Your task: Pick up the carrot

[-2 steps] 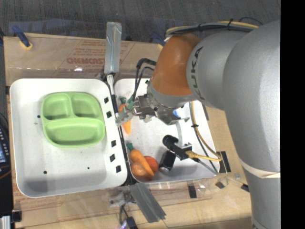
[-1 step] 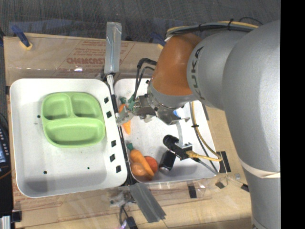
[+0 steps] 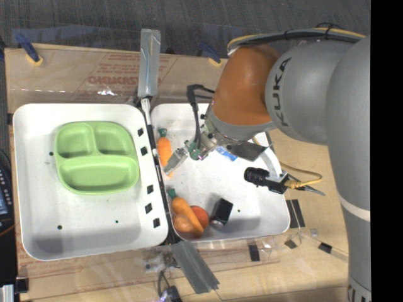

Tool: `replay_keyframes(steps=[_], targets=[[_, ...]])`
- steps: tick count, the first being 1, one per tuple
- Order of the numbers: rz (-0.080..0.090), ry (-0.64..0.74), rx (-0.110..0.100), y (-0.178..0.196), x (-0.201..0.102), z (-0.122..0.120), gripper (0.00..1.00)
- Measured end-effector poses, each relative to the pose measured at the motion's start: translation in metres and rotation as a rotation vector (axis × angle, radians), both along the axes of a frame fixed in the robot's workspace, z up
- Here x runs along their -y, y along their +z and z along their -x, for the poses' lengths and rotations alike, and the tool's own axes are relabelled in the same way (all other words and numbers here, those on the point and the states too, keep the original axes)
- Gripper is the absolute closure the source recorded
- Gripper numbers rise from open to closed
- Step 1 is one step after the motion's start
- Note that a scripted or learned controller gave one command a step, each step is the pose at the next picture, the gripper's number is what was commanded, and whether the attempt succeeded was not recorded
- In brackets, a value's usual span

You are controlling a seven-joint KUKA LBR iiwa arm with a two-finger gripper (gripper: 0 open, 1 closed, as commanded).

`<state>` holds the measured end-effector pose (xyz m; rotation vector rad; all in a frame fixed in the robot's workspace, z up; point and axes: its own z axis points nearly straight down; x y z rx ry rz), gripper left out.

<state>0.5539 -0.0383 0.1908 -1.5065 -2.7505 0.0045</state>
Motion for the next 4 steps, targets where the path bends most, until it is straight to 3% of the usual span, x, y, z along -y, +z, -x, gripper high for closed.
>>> replay_keyframes(steps=[1,2,3,4], targets=[[0.000,0.068,0.006,0.001,-0.007,-0.039,0.00],[0.001,0.059,0.002,-0.054,0.072,0.015,0.00],[0.005,0.038,0.020,-0.094,0.062,0.025,0.00],[-0.001,0.390,0.007,-0.098,0.065,0.041,0.00]])
